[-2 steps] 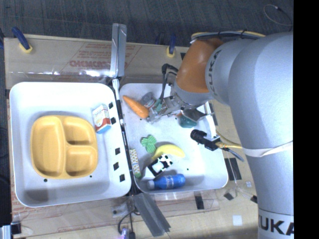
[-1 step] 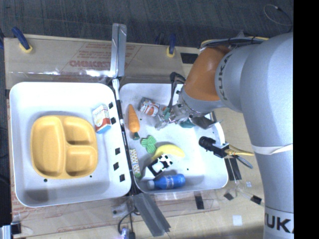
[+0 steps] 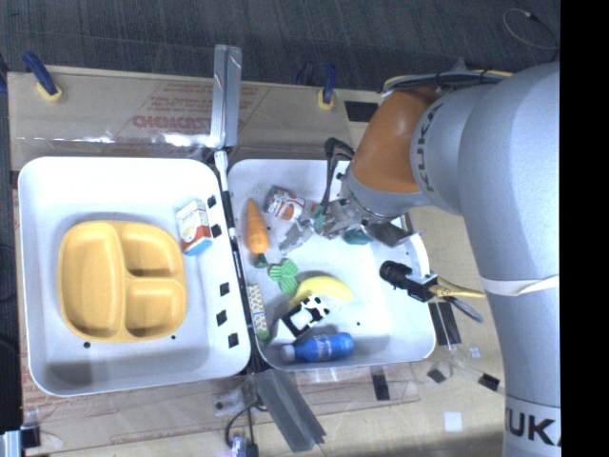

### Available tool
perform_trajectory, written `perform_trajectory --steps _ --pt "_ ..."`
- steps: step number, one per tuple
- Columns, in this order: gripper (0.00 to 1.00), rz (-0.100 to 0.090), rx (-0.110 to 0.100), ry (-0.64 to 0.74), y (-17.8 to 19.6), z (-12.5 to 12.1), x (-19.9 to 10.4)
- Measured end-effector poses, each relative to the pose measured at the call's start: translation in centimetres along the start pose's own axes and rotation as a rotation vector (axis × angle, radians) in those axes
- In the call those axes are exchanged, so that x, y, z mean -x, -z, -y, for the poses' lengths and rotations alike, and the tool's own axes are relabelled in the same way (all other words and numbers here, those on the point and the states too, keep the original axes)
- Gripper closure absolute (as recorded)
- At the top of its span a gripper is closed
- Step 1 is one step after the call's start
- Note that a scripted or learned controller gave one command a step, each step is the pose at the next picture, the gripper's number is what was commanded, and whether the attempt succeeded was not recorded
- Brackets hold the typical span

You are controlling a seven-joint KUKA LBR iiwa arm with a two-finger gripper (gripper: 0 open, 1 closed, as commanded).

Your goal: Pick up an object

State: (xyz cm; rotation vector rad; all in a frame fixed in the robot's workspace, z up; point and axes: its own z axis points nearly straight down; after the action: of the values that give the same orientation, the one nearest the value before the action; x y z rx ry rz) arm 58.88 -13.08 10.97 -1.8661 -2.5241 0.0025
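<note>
One orange carrot (image 3: 257,228), tapered; beside gripper (image 3: 306,228).

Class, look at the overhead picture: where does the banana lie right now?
In the camera view, the banana lies in the right bin, near its middle, just right of the green toy and above the blue bottle.

Yellow tray (image 3: 122,279), orange carrot (image 3: 257,228), yellow banana (image 3: 324,288), blue bottle (image 3: 324,347), white bins (image 3: 114,174).
</note>
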Motion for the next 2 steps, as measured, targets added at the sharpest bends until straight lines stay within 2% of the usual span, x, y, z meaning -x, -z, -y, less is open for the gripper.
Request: perform_trajectory --steps 1,2 --pt "0.00 -0.008 -0.014 -0.093 -1.71 -5.78 3.41" --pt "1.00 -0.009 -0.021 -0.085 -0.87 -5.73 3.27"
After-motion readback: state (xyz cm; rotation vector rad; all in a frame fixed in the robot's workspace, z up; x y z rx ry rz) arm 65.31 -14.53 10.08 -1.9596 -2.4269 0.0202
